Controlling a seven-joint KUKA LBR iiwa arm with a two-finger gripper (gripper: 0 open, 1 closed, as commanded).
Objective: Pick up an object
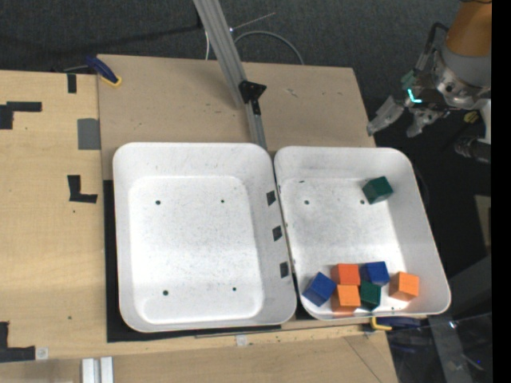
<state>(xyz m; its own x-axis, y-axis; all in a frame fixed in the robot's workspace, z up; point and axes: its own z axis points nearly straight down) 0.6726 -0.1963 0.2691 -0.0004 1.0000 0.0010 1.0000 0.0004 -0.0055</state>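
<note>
Six blocks are sitting in the right bin (pixel 415 214): one green block (pixel 377 189) lying alone toward one o'clock, and at five o'clock a touching cluster of three orange blocks (pixel 348 274), two blue blocks (pixel 319 288) and a dark green block (pixel 370 294) that is partly hidden among them. The left bin (pixel 128 214) is lying beside it. The arm (pixel 471 30), cut off at the frame's edge, is hovering at two o'clock outside the bins, and the gripper (pixel 406 118) is pointing down-left with fingers spread apart, gripping nothing.
</note>
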